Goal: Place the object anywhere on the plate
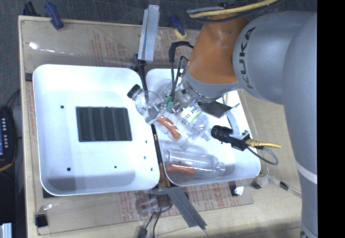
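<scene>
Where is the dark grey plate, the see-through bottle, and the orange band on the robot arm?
dark grey plate (104,123), camera view, its middle.
see-through bottle (195,162), camera view, its body.
orange band (215,53), camera view, its curved side.

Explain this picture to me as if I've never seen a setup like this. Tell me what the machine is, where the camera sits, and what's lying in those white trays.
The large grey machine with the orange band is a robot arm, reaching in from the right of the picture. A single camera, fixed above the bench, looks down at a slant. On the wooden bench sit two shallow white bins side by side. The left bin holds a dark ribbed rectangle, which seems to be the plate that the object should go on. The right bin holds a clutter of clear plastic items, among them a clear bottle lying on its side and a small orange piece. The arm's gripper is low over that clutter, near the bins' shared edge. Its fingers are lost among the clear plastic, so I cannot tell whether it holds anything.
</scene>
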You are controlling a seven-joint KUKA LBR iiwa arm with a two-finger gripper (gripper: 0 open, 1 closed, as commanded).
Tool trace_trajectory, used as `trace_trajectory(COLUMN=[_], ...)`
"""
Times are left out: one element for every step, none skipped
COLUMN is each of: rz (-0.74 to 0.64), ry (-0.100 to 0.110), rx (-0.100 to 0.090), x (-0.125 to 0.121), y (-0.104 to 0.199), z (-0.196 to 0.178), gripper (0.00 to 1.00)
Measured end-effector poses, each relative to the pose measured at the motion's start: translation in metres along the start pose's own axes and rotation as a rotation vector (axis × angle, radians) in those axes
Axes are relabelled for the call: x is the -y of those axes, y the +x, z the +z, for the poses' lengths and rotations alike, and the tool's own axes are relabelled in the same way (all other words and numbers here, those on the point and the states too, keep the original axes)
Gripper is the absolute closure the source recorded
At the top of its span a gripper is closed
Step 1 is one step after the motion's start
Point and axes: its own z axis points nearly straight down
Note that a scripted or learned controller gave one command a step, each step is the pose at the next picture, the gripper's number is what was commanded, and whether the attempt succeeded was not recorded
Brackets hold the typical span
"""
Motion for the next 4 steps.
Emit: trace_trajectory(rz=[-0.084,-0.025,0.201,0.012], ry=[0.000,-0.002,0.002,-0.004], rx=[0.000,0.002,0.000,0.003], x=[-0.022,-0.047,-0.043,-0.088], y=[0.063,0.019,0.052,0.049], z=[0.008,-0.010,0.030,0.003], gripper=[1.00,1.00,1.00,1.00])
